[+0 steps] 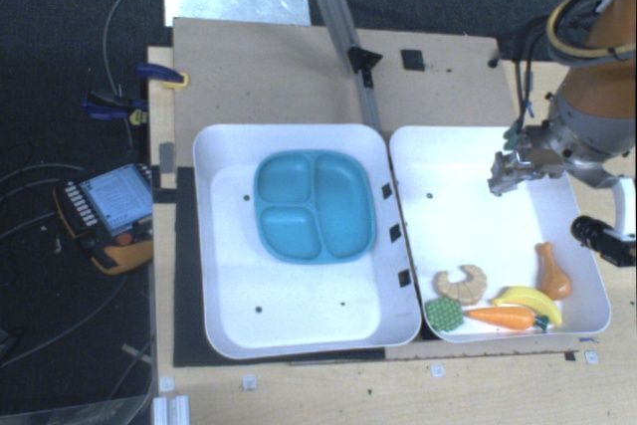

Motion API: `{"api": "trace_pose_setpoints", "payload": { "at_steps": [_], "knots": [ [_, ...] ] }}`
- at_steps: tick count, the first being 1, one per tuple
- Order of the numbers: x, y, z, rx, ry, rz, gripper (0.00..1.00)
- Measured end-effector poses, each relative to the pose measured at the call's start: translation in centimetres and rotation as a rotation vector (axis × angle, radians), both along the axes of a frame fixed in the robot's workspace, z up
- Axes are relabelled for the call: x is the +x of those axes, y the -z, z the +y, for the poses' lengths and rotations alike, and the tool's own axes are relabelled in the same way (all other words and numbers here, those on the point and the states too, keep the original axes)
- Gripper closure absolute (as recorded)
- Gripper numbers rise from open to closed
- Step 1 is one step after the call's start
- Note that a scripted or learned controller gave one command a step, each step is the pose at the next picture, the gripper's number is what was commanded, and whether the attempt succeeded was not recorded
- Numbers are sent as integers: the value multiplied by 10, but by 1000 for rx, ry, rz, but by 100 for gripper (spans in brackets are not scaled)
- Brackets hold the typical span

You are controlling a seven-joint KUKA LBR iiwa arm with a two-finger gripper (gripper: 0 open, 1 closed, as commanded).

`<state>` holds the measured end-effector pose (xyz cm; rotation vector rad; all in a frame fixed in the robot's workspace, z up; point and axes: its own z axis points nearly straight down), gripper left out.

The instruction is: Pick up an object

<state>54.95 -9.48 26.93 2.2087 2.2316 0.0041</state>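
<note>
Along the right bin's (428, 154) near edge lie a broccoli (444, 315), a croissant (461, 283), a carrot (501, 318) and a banana (530, 302), packed close together. A drumstick (552, 273) sits just behind the banana. Farther back, the gripper (506, 174) hangs above the bin's far right part, well apart from the food; how it is set I cannot tell. A blue plate (315, 205) rests in the left bin (224, 214).

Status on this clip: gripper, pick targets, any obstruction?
Gripper over the right bin, nothing between its fingers. Toy foods clustered in that bin's near corner: carrot, banana, drumstick. Nothing blocking them.
</note>
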Motion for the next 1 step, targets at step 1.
{"api": "trace_pose_setpoints", "payload": {
  "at_steps": [1],
  "knots": [
    [13, 20, 48, 0, 1, 2, 100]
  ]
}}
